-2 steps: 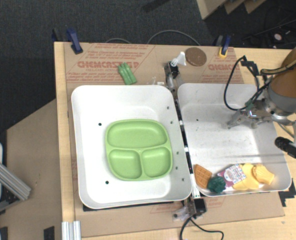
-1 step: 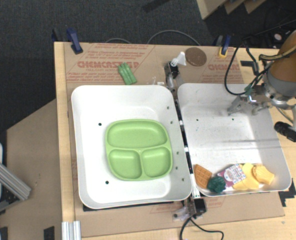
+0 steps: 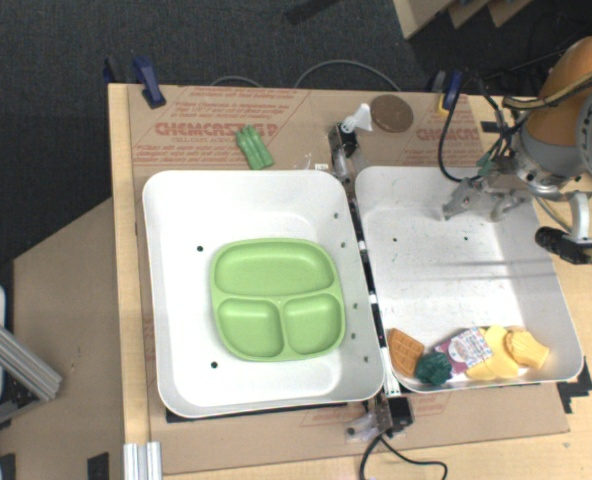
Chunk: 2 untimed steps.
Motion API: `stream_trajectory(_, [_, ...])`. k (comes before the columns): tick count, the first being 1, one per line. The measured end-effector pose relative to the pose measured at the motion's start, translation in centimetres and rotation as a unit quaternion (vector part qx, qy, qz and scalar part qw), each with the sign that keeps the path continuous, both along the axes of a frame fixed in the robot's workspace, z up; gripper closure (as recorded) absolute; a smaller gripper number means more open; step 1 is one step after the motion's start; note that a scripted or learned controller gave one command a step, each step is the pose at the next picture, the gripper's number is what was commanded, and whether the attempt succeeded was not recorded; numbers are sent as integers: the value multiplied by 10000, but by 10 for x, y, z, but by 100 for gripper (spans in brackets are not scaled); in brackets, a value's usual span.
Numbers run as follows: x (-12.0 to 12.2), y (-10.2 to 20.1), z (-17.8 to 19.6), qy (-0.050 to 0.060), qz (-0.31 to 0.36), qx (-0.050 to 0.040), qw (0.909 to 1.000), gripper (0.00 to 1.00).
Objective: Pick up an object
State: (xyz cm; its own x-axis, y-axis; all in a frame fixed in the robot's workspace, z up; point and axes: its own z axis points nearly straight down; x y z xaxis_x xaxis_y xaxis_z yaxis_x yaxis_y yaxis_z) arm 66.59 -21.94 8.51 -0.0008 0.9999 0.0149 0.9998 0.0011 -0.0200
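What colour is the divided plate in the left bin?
The divided plate is light green, seen clearly in the camera view.

Two white bins: left bin (image 3: 176, 268), right bin (image 3: 476, 268), the right one flecked with small dark specks. Light green divided plate (image 3: 276, 298) in the left bin. In the right bin's near corner: tan waffle-patterned piece (image 3: 406, 351), dark green lump (image 3: 435, 369), pink-and-white printed packet (image 3: 470, 347), yellow toy pieces (image 3: 511, 355). Brown cardboard sheet (image 3: 206, 128) with red lettering. Green clip (image 3: 255, 149) on it. Blue clamps (image 3: 148, 80) at the back edge. Arm (image 3: 571, 98) grey with orange.
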Motion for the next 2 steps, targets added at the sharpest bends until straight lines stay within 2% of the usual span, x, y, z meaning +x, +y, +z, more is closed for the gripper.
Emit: stream_trajectory(2, [0,2,-1,-15,11,0,10000,0])
